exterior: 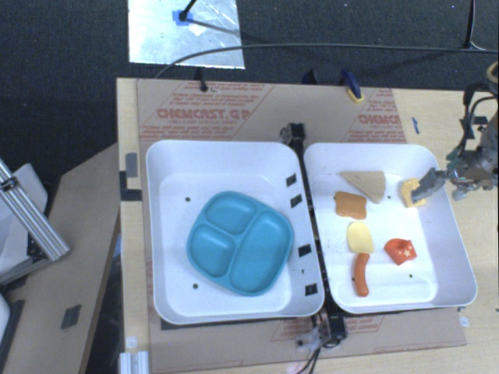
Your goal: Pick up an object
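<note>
Risk lies at the right white plastic bin (456, 244): the grey metal end effector (427, 184) hangs over its upper rim, touching or covering a small yellow glossy piece (408, 188). Its opening I cannot tell. A glancing approach might nudge the piece against the wall.

The brown board (257, 104) under the two bins bore red printing. At its far left, "CHEMCAST GP" could be read, though the last letters were faint. The same red mark appeared at the far right, slanted and too blurred to read in full.
</note>
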Controlling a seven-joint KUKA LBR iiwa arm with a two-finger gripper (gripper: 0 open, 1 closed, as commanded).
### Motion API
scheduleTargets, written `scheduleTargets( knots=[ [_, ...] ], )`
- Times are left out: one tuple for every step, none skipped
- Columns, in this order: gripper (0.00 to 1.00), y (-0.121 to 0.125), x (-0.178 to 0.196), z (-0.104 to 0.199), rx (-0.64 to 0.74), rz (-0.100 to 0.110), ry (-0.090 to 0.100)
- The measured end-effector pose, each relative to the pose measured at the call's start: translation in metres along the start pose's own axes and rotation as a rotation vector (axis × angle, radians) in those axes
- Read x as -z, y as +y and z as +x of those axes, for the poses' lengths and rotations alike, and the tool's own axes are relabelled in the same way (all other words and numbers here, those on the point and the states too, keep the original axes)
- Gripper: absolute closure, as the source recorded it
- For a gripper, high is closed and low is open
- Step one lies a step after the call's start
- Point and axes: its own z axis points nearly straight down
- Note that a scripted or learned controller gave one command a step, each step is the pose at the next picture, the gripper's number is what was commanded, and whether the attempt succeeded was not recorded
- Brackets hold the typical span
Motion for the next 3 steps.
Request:
scheduleTargets(
  knots=[
    [0.0, 0.002, 0.006, 0.001, 0.003, -0.011, -0.003],
    [0.0, -0.007, -0.043, 0.002, 0.0, -0.008, -0.001],
    [0.0, -0.007, -0.092, -0.008, 0.0, -0.007, -0.002]
  ],
)
